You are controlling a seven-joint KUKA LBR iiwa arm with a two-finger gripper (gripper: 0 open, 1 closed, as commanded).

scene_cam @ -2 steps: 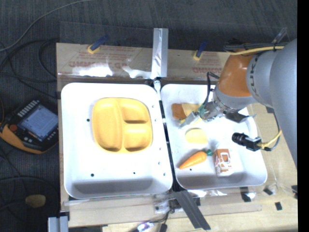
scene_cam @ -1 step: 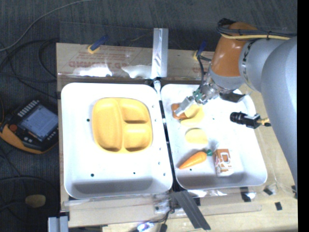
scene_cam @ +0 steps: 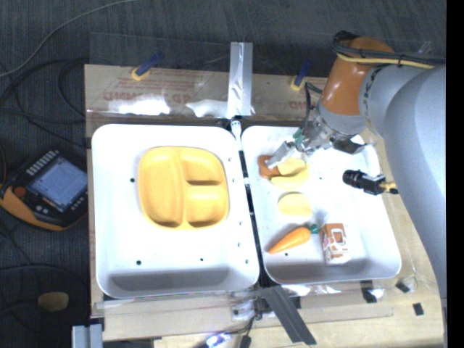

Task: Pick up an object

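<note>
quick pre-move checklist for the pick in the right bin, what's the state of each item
1. Tool over the right bin: ok, it sits low at the bin's upper left.
2. Target near the tool: ok, a pale yellow piece and an orange-brown piece lie right at it.
3. Something held between the fingers: cannot tell.
4. Other picks apart from each other: ok, the yellow slice, carrot and small carton lie separately.
5. Left bin ready: ok, the yellow divided tray sits flat inside.
</note>
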